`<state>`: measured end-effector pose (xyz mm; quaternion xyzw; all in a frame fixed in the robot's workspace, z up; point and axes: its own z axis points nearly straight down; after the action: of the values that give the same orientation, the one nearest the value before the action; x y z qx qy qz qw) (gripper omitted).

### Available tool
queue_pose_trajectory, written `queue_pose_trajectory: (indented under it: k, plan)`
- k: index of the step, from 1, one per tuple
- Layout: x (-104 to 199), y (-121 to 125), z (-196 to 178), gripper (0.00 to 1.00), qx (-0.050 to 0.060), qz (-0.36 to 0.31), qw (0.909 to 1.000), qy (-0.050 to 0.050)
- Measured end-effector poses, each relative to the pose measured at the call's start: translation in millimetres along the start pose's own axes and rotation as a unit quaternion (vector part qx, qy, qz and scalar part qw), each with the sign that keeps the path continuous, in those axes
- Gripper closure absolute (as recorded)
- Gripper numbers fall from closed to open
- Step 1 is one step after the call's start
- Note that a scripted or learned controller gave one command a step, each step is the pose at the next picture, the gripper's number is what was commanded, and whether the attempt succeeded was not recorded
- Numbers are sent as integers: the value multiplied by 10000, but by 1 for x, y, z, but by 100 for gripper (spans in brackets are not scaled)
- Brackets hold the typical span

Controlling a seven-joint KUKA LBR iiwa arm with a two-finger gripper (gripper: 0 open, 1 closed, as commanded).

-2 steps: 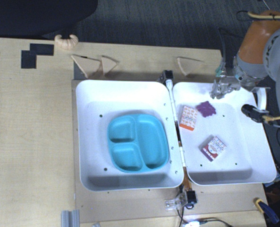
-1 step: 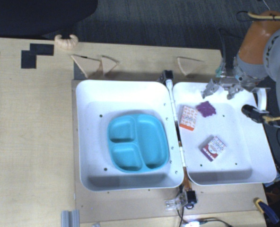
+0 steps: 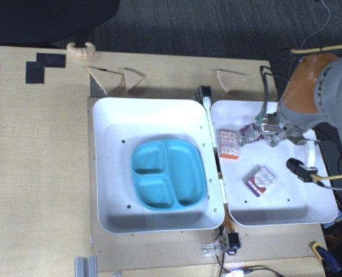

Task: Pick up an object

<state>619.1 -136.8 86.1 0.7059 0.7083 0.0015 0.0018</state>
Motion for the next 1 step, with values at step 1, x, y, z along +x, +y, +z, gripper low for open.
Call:
queue_pose_trajectory:
  k: [1]
  plan:
    - [0,2,-13,100,-36,-10,10000,-8]
